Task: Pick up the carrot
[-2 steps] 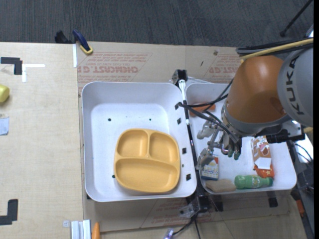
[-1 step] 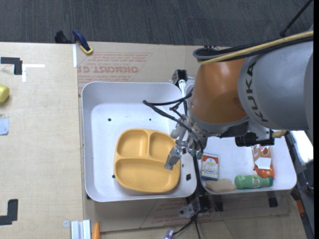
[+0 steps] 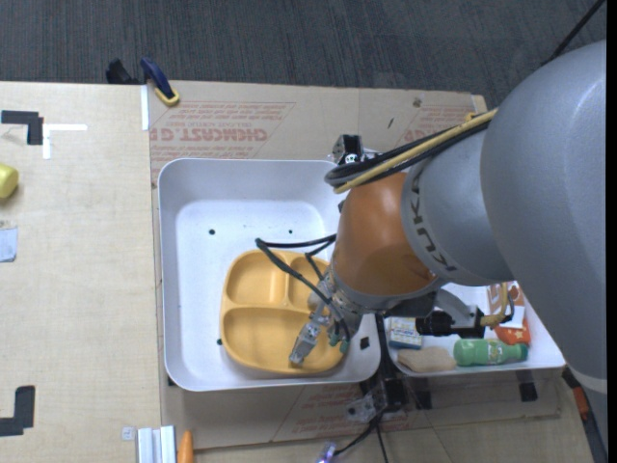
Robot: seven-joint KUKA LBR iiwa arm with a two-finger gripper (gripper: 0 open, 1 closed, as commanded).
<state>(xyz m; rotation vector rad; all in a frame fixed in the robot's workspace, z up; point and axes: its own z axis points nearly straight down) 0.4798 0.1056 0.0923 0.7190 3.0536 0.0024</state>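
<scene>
We see the arm (image 3: pixel 482 201) reaching from the right, wrist bent down over the left bin (image 3: pixel 183 258), its gripper (image 3: pixel 310 340) low over the one yellow divided tray (image 3: pixel 255 307). We cannot tell its opening. In the right bin (image 3: pixel 549 355), one carrot (image 3: pixel 514 335) lies lengthwise left-right beside one green bottle (image 3: pixel 490 352).

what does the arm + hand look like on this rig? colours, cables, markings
The arm is a bulky, rounded, light grey casing with dark "KUKA" lettering near the wrist. An orange band wraps the section above the wrist. A tan cable and a black one run along the arm, and thin black wires loop down to the hand, which is small, grey and metallic, with a bit of green on it.
</scene>
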